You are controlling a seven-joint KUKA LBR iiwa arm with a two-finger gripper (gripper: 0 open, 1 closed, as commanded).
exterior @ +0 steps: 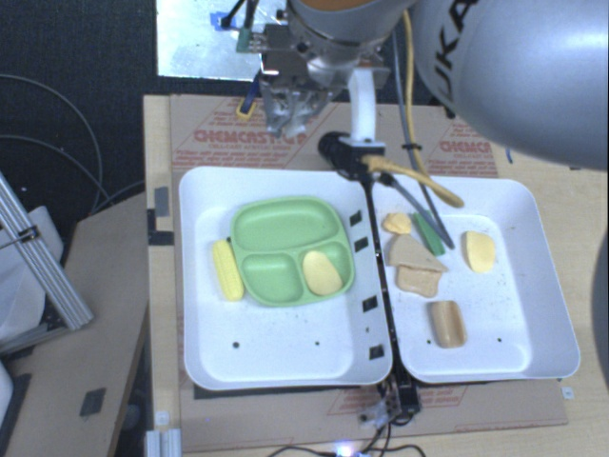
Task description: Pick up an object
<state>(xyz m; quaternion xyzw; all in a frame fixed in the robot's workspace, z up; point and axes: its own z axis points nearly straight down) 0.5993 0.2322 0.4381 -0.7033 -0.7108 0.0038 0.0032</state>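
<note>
My gripper (285,114) hangs high over the back edge of the left bin (205,350), above the cardboard behind it, with nothing seen in it. Below it in the left bin lies a green divided plate (276,236) with a yellow oval piece (322,272) in its right compartment. A yellow corn cob (226,269) lies just left of the plate. The right bin (542,341) holds a small yellow piece (398,223), two tan slices (413,253), a bread roll (446,323), a yellow oval (480,251) and a green stick (430,233).
The two bins meet along a dark seam (379,284). Printed cardboard (228,136) lies under and behind them. A shiny metal sheet (195,22) sits at the back left. The big grey arm (533,55) covers the upper right.
</note>
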